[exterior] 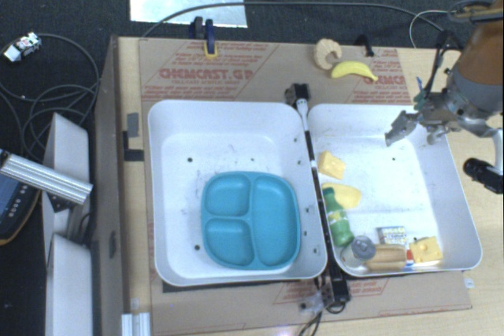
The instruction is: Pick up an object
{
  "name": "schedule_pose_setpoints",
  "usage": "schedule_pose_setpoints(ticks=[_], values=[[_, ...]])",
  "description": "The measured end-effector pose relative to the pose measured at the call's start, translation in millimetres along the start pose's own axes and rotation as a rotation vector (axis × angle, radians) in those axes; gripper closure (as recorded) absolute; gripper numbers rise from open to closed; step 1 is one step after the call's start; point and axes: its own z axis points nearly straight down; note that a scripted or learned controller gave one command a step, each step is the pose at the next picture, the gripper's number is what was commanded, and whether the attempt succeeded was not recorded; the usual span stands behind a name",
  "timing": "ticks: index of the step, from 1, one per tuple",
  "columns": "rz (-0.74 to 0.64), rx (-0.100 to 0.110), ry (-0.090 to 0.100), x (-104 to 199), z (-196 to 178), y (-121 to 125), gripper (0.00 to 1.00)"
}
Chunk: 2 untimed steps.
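On the bench, the left bin [169,138] holds a blue divided plate [250,218]. Over the right bin [453,193], at its far right, hangs the gripper [411,126], fingers apart, nothing between them. Near its left wall lie a green bottle [339,221] and cheese wedge [331,165].

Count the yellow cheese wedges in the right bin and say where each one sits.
2. One cheese wedge lies near the bin's left wall, about midway down. The other cheese wedge sits in the front right corner. More could be hidden among the clutter along the front edge.
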Motion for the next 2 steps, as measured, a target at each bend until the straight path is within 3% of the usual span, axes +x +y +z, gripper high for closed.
schedule_pose_setpoints(ticks=[1,2], values=[[0.002,0.002,-0.001,-50,58,-15,0.0],[-0.001,0.001,0.0,-48,94,74,0.0]])
